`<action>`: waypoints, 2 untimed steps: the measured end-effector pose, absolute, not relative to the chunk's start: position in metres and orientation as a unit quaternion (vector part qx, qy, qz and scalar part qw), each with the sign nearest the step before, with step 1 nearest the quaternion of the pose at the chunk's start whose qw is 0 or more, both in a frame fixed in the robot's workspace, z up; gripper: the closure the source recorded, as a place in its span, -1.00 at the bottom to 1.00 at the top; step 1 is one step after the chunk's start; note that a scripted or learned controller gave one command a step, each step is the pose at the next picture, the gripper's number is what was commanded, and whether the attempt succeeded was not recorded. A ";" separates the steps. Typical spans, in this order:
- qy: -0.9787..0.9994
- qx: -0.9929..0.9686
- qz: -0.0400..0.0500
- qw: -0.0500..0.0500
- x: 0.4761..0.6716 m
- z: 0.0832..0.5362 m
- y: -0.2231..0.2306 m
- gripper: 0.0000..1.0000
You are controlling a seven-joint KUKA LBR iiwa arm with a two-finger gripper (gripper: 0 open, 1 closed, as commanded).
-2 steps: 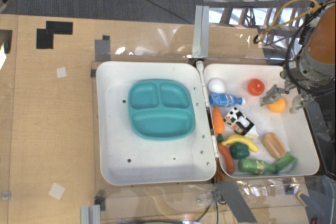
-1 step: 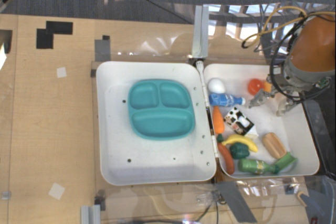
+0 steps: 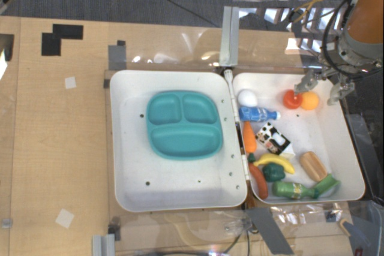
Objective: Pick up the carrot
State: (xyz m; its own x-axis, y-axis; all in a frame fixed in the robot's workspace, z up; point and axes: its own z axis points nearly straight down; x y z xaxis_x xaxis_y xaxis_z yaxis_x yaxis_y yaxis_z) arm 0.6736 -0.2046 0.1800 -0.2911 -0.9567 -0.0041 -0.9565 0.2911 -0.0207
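Gripper open over bin's far edge, carrot well apart.

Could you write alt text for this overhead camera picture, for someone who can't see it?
A robot gripper hovers over the far end of the right bin, near a red and an orange ball, while the carrot lies by its left wall among toy foods. The left bin holds a teal divided tray.

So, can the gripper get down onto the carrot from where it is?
Probably yes: the carrot lies uncovered, though hard against the right bin's left wall, with the blue bottle just above. The gripper hangs over the far corner.
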 end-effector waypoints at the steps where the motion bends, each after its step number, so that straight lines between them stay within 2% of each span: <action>1: 0.804 -0.595 -0.003 0.005 0.671 0.175 -0.204 -1.00; 2: 0.804 -0.595 -0.003 0.005 0.671 0.175 -0.204 -1.00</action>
State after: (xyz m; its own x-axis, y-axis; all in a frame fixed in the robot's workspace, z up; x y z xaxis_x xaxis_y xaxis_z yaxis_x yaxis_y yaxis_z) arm 0.6715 -0.2044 0.1747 -0.2916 -0.9565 -0.0046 -0.9565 0.2917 -0.0114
